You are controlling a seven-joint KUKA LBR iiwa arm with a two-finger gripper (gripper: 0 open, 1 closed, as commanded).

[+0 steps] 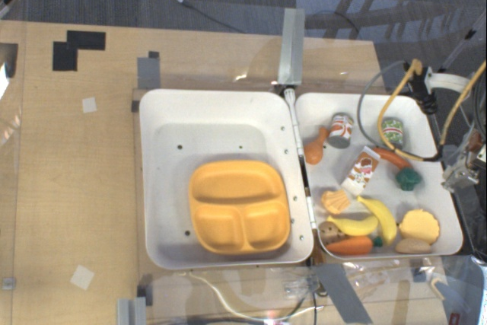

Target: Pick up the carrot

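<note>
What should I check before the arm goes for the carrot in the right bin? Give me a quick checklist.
1. Target is unambiguous: not ok. Two orange carrot-like pieces lie in the right bin, the upper carrot and the lower orange piece.
2. Clear path from above: cannot tell. A black cable loops over that part of the bin.
3. Room around the upper carrot: not ok. The carton, green can and broccoli crowd it.
4. Gripper above the target: not ok. It sits at the bin's right rim.
</note>
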